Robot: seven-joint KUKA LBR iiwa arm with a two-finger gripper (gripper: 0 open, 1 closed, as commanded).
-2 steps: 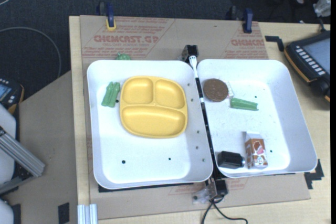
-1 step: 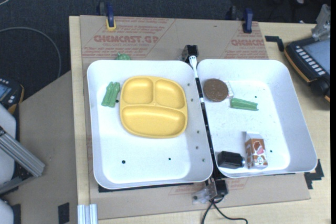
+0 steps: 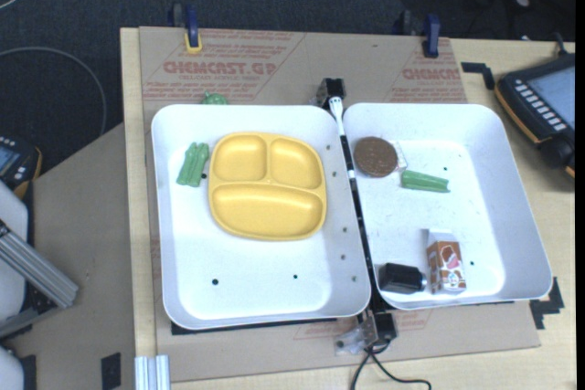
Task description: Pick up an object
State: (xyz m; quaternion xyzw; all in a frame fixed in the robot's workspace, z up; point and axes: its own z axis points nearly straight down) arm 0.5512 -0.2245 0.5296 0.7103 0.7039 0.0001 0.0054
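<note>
Black block [image 3: 402, 277] beside snack packet [image 3: 445, 263], right bin's [image 3: 512, 196] near edge.

Plate [image 3: 268, 185] in left bin [image 3: 247, 283] (right bin [image 3: 489, 205] beside it)

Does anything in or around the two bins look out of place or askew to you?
One thing: a small green object lies on the cardboard just outside the left bin's back rim, not in either bin. Otherwise the yellow divided plate, green pieces, brown disc, small box and black item lie flat inside.
</note>
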